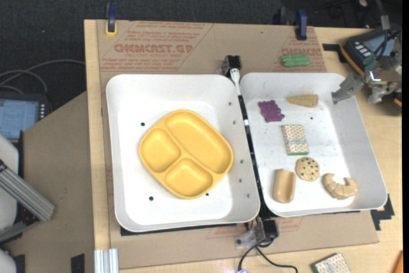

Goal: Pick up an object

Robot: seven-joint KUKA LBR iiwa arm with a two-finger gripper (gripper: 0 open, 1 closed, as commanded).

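Beside right bin [358, 137] rim: end effector [342, 91], clear of cookie [307, 169]

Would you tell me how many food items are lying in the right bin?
6: purple piece, cone, cracker, cookie, bread roll, croissant. None appears hidden.

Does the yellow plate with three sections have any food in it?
Empty. The yellow three-section plastic plate in the left white bin shows only bare yellow compartments.
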